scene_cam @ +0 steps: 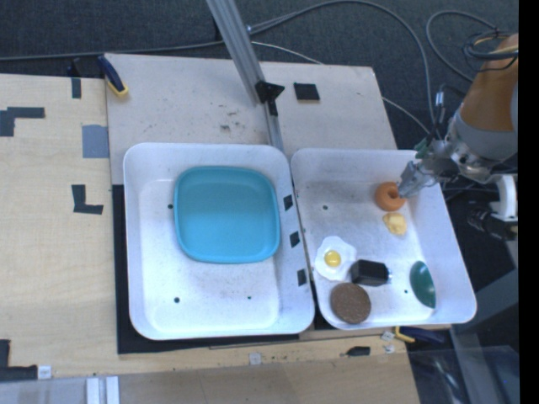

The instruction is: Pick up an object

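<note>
Gripper [408, 183] over right bin [459, 263], tip just beside orange doughnut [387, 196]; finger state cannot be told. Doughnut lies on bin floor, small yellow piece [394, 222] close by

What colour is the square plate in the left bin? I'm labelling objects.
Light blue, a plain turquoise plate with no pattern, seen in the camera view.

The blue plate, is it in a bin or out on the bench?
In a bin. The blue plate lies flat on the floor of the left white bin, inside its rim, apart from the food items in the right bin.
</note>
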Robot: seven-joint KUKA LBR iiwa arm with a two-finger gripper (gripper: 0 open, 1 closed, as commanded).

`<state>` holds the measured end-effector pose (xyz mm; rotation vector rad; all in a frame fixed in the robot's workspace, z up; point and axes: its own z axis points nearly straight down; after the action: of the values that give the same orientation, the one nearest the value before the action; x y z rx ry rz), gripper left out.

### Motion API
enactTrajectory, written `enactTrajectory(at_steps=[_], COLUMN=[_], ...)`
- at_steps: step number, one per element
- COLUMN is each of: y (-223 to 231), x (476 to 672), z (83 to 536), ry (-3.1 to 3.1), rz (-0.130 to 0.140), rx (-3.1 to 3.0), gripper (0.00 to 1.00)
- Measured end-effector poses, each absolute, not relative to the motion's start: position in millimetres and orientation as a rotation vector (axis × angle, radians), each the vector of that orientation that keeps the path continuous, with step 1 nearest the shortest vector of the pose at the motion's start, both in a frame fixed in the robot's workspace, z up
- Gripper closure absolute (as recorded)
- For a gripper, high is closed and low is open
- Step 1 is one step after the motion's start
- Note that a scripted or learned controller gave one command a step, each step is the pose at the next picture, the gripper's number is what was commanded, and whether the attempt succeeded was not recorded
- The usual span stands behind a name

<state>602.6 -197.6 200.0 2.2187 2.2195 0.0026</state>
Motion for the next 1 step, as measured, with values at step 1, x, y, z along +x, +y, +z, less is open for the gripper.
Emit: enactTrajectory(at_steps=[1], y=[-202.9], x=[595.7], z=[256.9], ry=[2.219], rz=[0.004], rx=[2.218], gripper=[1.00])
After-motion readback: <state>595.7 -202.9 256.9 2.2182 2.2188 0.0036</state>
